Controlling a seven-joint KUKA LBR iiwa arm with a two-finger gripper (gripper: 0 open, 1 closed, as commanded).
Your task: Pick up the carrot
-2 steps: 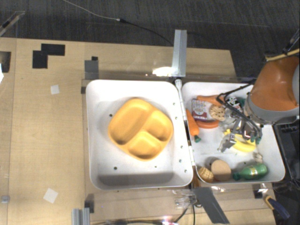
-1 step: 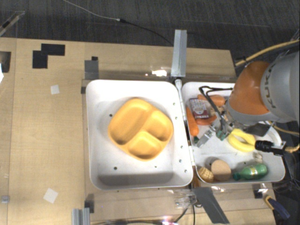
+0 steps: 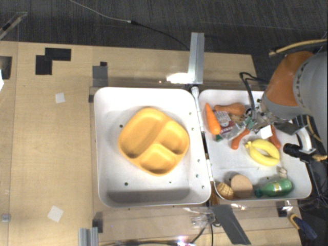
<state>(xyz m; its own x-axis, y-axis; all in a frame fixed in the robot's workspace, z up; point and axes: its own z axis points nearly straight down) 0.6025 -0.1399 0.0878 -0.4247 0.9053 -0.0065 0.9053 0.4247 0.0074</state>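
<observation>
The carrot [image 3: 211,120] is orange and tapered. It lies near the left wall of the right bin [image 3: 225,163], its thin end pointing toward the front. My gripper [image 3: 245,124] hangs low over the back middle of that bin, just right of the carrot, amid a cluster of small items. A grey and red wrapper-like piece [image 3: 224,121] lies between the carrot and the gripper. The arm's orange band [image 3: 285,82] and grey body cover the bin's back right corner.
An orange-brown lump [image 3: 231,108] and a thin orange stick [image 3: 236,140] lie close to the gripper. A banana [image 3: 263,152], a green bottle [image 3: 274,187], a brown roll [image 3: 241,181] and a waffle piece [image 3: 223,190] lie toward the front. The left bin [image 3: 110,188] holds a yellow divided plate [image 3: 154,139].
</observation>
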